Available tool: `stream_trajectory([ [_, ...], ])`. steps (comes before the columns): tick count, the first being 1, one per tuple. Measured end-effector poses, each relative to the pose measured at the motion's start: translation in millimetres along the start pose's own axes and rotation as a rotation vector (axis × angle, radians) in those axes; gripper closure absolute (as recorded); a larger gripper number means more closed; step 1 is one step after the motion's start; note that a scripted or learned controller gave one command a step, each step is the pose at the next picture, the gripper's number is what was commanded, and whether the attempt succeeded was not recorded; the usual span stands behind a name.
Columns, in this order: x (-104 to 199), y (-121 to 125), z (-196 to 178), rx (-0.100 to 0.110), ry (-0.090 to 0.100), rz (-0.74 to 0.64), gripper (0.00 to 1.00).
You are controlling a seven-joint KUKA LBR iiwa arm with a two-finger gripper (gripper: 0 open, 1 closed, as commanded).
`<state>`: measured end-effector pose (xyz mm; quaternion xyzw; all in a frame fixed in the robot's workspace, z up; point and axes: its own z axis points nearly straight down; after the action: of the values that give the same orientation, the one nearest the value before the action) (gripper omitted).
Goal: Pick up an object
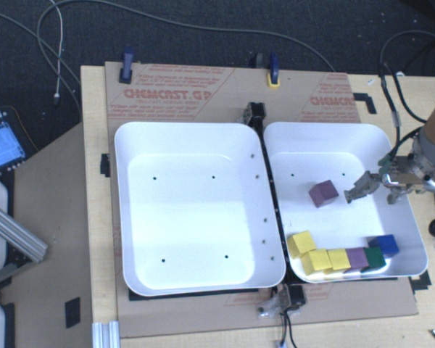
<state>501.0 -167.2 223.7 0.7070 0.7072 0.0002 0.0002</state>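
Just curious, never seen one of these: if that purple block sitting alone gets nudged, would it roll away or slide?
The purple block looks flat-faced, so it would probably slide, not roll. It seems stiff and likely light. The bin floor looks smooth, so a push may skid it.

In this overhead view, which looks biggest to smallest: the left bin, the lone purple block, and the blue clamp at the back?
1. Left bin
2. Purple block
3. Blue clamp, though it sits farther from the camera, so the last two are unsure.

Both white bins [196, 140] look like smooth, slightly glossy plastic. The table [94, 216] is pale matt wood with a brownish printed cardboard-looking sheet [203, 93] on top. The blocks [323, 193] look matt, and the floor [203, 20] is dark rough carpet.
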Motion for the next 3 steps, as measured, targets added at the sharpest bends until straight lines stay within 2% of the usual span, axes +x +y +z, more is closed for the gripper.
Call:
stream_trajectory([
  [1,48.9,52.8,141.9,0.011,0.003,-0.004,0.0],
  [2,75.7,115.8,135.6,-0.002,0.0,-0.003,0.0],
  [3,25.5,76.7,135.7,0.001,-0.001,0.004,0.0],
])
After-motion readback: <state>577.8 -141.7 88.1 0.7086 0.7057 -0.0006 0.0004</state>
